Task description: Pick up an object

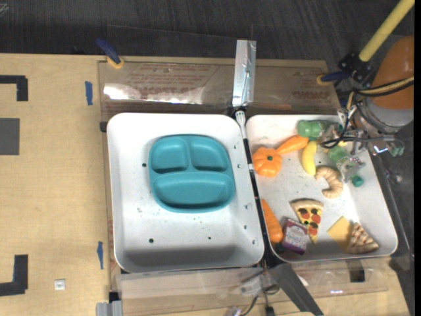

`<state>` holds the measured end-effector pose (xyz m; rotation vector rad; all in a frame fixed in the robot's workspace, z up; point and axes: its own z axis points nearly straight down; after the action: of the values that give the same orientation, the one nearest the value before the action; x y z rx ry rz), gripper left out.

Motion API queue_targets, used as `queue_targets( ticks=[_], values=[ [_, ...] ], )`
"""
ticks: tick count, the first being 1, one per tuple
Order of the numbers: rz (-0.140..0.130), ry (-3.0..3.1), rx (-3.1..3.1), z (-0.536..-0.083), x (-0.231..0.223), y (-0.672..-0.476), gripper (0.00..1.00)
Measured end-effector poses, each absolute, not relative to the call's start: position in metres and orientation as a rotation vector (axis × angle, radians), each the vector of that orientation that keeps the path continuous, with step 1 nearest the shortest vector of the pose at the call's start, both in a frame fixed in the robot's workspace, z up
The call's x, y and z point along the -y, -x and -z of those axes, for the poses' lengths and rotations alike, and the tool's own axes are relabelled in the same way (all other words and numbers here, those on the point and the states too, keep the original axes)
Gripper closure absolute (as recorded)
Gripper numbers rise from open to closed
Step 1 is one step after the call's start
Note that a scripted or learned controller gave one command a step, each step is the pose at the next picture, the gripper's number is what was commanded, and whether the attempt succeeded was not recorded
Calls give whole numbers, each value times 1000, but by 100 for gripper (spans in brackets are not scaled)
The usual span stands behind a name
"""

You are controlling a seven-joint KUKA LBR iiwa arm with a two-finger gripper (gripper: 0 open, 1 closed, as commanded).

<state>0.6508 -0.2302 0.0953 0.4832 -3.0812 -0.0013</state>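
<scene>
I work in a robotics lab, not a home. My desk (46, 176) is a bare tan board marked with black tape corners (16, 87) and blue tape strips (88, 92). Two shallow white plastic bins (131, 242) sit side by side, their rear shielded by a taped clear plastic sheet (171, 84). One bin holds a teal divided plastic tray (192, 173), the other small plastic toy foods (309, 219). Loose cables (355, 133) hang by my grey arm with its orange band (395, 68), above dark carpet (197, 12).

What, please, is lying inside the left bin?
The left bin holds one teal divided plate, set toward its far side, with nothing in its compartments. Dark specks dot the bin's white floor. Whatever lies under the plate is covered and cannot be seen.
</scene>
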Motion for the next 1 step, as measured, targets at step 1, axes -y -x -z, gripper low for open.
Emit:
queue_targets(
  ticks=[1],
  values=[
    [-7,-494,3115,-91,185,-637,0]
  ],
)
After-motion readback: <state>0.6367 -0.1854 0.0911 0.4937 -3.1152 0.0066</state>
